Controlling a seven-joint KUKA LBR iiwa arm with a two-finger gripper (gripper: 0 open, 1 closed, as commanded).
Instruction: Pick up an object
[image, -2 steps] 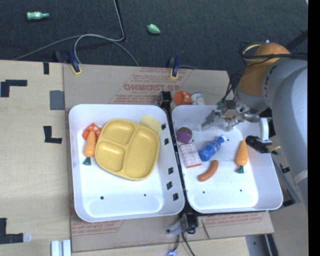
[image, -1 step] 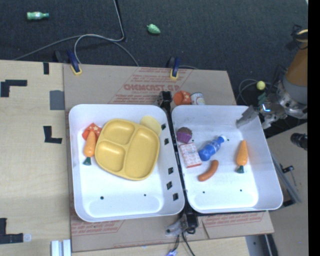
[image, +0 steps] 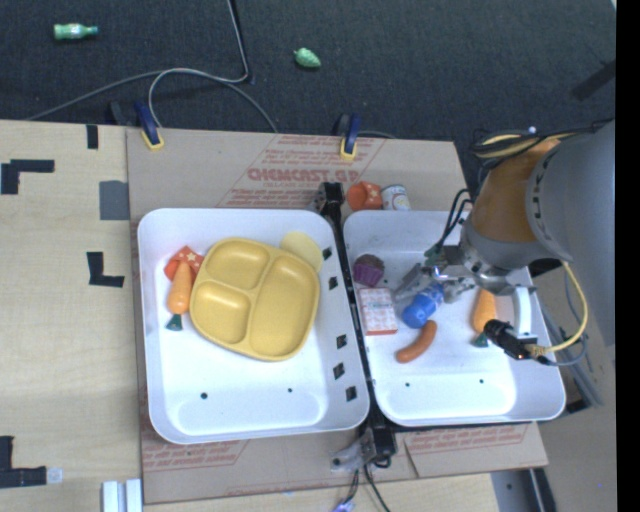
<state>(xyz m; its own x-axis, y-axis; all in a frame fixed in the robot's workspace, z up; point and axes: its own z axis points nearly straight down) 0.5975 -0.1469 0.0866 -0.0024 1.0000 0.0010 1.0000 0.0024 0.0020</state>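
My gripper (image: 428, 287) reaches in from the right and hangs low over the middle of the right bin (image: 450, 405). A blue object (image: 419, 309) lies directly under its tip, touching or nearly touching it. An orange-red sausage (image: 416, 342) lies just in front of the blue object. A purple round item (image: 369, 269) and a pink card (image: 377, 309) sit to the gripper's left. An orange carrot-like piece (image: 484, 307) lies to its right, beside the arm's wrist.
The left bin (image: 240, 405) holds a yellow divided plate (image: 254, 298), a carrot (image: 180, 290), a red item (image: 183, 261) and a pale yellow piece (image: 302, 246). An orange item (image: 364, 195) and a white one (image: 396, 198) rest behind the right bin. Cables hang by the arm.
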